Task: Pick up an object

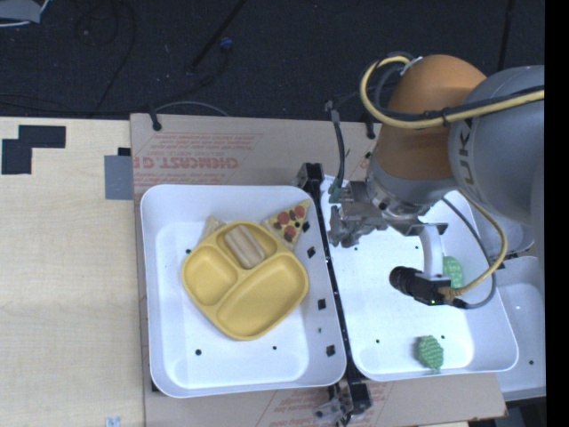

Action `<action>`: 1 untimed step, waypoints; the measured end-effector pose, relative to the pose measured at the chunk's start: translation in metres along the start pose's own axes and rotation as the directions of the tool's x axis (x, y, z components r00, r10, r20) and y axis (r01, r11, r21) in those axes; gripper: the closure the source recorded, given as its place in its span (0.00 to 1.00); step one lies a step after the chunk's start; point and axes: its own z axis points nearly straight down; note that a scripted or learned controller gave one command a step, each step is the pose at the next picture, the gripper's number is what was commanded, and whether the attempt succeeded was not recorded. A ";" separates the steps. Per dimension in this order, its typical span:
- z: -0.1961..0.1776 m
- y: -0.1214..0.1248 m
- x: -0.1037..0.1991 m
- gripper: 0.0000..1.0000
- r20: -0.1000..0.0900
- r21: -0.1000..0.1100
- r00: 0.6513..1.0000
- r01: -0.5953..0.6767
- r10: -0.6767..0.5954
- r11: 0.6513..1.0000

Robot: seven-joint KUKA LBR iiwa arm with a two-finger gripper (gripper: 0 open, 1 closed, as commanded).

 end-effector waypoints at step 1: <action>0.017 -0.001 0.050 1.00 0.001 0.001 1.000 -0.001 0.001 1.000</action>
